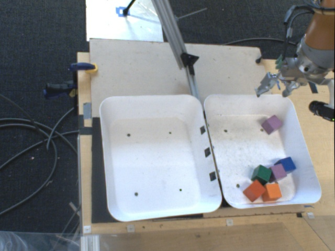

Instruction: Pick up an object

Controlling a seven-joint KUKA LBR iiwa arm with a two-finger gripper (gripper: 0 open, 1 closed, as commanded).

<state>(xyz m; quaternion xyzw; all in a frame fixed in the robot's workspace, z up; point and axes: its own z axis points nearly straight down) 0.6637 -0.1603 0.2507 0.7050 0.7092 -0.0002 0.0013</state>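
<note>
The gripper (276,86) is seen at the far right of the counter (157,67), hanging over the far rim of the right bin (309,156). Its fingers (263,87) are spread apart, and nothing is held between them.

The nearest object to the fingers is a light purple block (271,124), which lies alone in the far part of the right bin, nearer the viewer than the gripper and well apart from it. No contact between block and fingers is observed.

The remaining objects are gathered in the near right corner of the same bin. A green block (261,173) is set at the left of the group, with a small purple block (278,171) just beside it and a blue block (287,164) touching that one on the far right. Two orange blocks are placed nearest the viewer: a red-orange block (254,190) and, touching it on the right, an orange block (272,192).

The left bin (112,140) is set edge to edge with the right bin. A grey pole (172,30) runs at a slant from the far side down to the junction of the two bins. A blue clamp (78,68) is fixed at the counter's far left edge. Cables (31,140) are noted on the floor at left.
</note>
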